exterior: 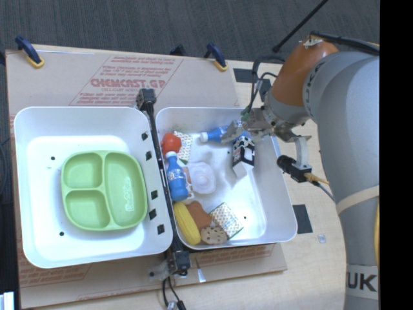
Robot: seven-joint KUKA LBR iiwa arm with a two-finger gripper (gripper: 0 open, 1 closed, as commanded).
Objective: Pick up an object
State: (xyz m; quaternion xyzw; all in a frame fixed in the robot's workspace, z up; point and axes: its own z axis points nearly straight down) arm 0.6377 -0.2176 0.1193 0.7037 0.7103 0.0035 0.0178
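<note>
My pincer (242, 152) hangs over the right bin (277, 202), nothing visibly gripped; its opening I cannot tell. Picking remains undone.

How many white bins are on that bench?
2: the left bin holds a green divided plate; the right bin holds the small objects.

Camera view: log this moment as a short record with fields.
left bin: holds a green divided plate
right bin: holds a blue bottle with red cap, a corn cob, a cookie, a clear lid
arm: reaches in from the right
gripper: low over the right bin's upper part
held object: cannot tell
</note>
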